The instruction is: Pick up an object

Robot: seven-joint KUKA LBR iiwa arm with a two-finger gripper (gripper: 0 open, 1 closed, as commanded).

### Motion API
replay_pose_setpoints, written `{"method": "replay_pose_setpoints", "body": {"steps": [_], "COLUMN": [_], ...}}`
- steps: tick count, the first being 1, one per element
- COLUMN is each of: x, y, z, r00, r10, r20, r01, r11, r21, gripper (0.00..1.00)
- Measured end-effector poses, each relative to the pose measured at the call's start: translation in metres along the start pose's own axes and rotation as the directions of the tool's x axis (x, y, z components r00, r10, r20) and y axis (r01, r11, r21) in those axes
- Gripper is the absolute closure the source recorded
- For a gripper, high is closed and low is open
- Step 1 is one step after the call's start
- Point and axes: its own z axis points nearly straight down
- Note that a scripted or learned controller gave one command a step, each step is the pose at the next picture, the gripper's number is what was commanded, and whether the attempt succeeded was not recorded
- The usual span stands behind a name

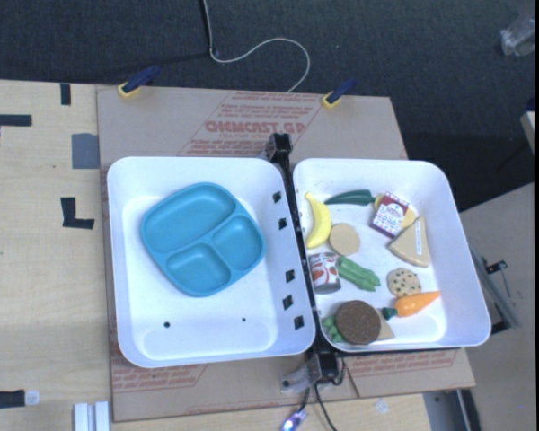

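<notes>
**Off past the bench's far right corner**

Visible as a small, pale grey sliver of the arm [518, 36], out beyond the bench's far right corner and over the dark floor. Well apart from both bins, reaching over neither. Too blurred and too small to tell which part, or how posed.

Both white bins, the left bin [126, 330] and the right bin [458, 241], look like smooth moulded plastic with a faint sheen. Inside the left bin, the blue divided plate [202, 238] appears to be matt plastic. In the right bin, the banana [318, 220], the carrot [415, 303] and the green pepper [349, 197] look like glossy toy plastic. Under the bins lies a dull brown cardboard sheet [251, 124] with red print. Beyond the cardboard sheet, dark cloth [90, 16] looks matt and rough-woven.
</notes>
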Motion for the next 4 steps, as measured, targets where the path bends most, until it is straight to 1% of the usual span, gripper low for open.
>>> {"method": "replay_pose_setpoints", "body": {"steps": [4], "x": [0.002], "y": [0.002], "z": [-0.040], "r00": [1.000], "r10": [-0.003], "r20": [0.003], "r01": [0.003], "r11": [1.000], "r21": [-0.001], "gripper": [1.00]}}
